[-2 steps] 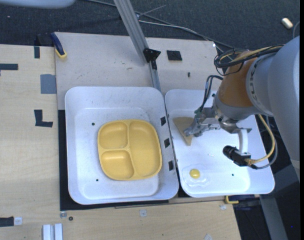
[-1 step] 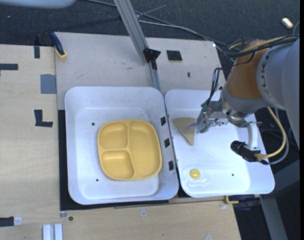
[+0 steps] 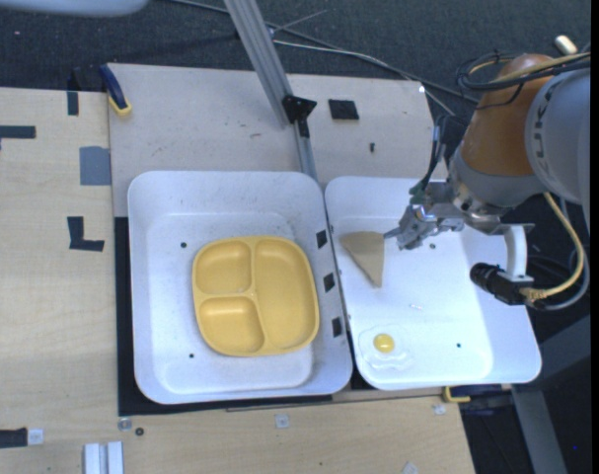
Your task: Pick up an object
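A: Where's the tan wedge-shaped toy slice (image 3: 366, 256)?
B: In the right white bin (image 3: 477, 363), just left of the claw (image 3: 410, 233).
A: Claw open?
B: Looks narrow, maybe; can't tell. Go left, drop straight down.

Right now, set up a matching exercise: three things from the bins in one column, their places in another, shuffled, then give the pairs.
Things:
1. yellow divided plate
2. tan wedge
3. fried egg toy

Places:
A. near end of the right bin
B. right bin's left side, beside the gripper
C. middle of the left bin

Pairs: 1-C, 2-B, 3-A
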